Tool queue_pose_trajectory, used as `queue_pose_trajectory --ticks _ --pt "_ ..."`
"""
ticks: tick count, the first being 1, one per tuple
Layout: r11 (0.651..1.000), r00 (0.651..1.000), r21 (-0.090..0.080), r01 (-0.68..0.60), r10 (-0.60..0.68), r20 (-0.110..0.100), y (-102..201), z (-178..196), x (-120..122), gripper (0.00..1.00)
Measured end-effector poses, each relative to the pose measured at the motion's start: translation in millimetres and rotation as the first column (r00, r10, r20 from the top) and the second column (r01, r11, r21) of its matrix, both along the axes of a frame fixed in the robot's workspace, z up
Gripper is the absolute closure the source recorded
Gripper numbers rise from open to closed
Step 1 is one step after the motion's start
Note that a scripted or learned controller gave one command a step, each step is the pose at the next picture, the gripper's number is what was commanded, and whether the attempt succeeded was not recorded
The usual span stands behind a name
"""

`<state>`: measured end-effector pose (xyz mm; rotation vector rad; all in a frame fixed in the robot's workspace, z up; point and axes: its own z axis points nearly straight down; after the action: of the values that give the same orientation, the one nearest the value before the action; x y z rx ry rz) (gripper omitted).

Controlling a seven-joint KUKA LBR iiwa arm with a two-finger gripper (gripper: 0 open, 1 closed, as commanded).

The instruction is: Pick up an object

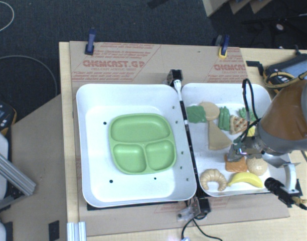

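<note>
Toys lay crowded in the right bin (206,92), and any of them could have served as the thing to pick up. Nearest the camera, along the front wall, a croissant (213,178) and a banana (245,180) were seen almost touching; both looked like light, hollow moulded plastic, stiff and smooth, so they were judged likely to slip or roll unless pinched across the narrow middle rather than at the curved tips. Just behind them the gripper (238,152) was lowered over an orange piece (236,165), with a pale roundish piece (257,165) beside it under the arm; whether the fingers were apart or together could not be told, and nothing could be seen held between them. The orange piece was judged small and rigid, best taken across its short sides, though the crowding left little room. Farther back lay a tan wedge (217,136), a pretzel (239,123), a green ridged piece (224,118), a beige round piece (209,110) and a green lump (196,114), all probably light. In the left bin (88,134) a green divided plate (142,143) was set, broad and flat, and judged awkward for two fingers except at its rim. On the board (143,59) behind the bins, "CHEMCAST" was printed in red, repeated in part at the right.
</note>
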<state>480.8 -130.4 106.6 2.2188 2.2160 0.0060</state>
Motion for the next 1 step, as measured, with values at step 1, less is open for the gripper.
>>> queue_pose_trajectory --ticks 1 --pt "1.0 1.0 -0.001 0.0 0.0 0.002 0.0 9.8 0.3 1.0"
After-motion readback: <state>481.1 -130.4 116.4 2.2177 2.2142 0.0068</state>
